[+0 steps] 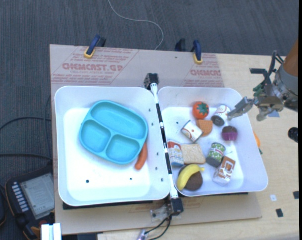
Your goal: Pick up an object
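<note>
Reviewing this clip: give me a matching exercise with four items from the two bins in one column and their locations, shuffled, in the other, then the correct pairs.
Things:
1. blue divided plate
2. carrot
3. banana
4. tomato

Places:
A. right bin, far part, near the top wall
B. left bin, lying against the plate's right edge
C. left bin, middle
D. right bin, near edge, beside the divider

Pairs: 1-C, 2-B, 3-D, 4-A

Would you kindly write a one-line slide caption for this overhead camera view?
Open pincer hovers over the right bin of toy food; the left bin holds a blue divided plate and a carrot.
</note>
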Controlling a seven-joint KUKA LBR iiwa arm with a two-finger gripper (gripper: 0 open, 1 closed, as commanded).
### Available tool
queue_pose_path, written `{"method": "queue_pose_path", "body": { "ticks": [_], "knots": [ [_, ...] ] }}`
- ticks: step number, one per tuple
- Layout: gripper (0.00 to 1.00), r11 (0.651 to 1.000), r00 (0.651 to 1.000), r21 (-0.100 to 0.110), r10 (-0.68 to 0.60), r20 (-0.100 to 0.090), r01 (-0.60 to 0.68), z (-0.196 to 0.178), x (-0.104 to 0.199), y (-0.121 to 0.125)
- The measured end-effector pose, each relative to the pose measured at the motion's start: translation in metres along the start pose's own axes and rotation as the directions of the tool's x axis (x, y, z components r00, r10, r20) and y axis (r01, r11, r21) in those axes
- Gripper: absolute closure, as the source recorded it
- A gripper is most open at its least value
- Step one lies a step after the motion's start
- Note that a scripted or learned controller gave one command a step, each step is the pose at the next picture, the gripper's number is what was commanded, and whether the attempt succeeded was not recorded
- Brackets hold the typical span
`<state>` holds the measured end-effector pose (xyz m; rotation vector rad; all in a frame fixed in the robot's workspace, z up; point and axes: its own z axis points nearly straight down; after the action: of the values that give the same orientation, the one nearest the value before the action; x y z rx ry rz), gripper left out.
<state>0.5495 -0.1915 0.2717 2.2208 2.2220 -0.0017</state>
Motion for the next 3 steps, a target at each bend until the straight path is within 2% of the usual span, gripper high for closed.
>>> {"method": "queue_pose_path", "body": {
  "ticks": [1,2,3],
  "knots": [
    [0.0,1.0,1.0,0.003,0.001,-0.002,-0.001,0.145,0.005,-0.047],
    [0.0,1.0,1.0,-0.017,0.004,0.01,-0.003,0.174,0.029,-0.058],
    [1.0,1.0,1.0,-0.031,0.003,0.014,-0.002,0.162,0.029,-0.054]
  ]
}}
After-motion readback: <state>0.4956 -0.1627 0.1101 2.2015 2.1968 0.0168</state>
